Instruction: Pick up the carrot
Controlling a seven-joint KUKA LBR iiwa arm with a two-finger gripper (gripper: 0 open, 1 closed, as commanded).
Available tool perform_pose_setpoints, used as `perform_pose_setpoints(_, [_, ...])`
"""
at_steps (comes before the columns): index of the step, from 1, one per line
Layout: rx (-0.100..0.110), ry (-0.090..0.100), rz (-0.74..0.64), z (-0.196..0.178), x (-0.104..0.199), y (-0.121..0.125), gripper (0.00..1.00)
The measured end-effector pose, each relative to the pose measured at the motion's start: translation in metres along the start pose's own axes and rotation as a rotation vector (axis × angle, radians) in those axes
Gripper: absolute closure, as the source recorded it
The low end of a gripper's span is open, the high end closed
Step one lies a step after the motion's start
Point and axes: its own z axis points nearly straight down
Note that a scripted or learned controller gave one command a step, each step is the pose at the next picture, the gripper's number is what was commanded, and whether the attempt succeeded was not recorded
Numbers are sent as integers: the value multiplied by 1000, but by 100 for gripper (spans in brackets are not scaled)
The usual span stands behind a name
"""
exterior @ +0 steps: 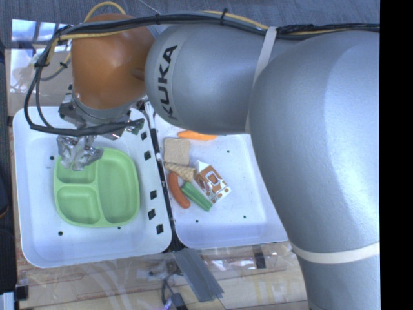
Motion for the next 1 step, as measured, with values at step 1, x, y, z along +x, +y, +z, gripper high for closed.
perform_pose_setpoints(1, [6, -7, 160, -22, -17, -30, 100])
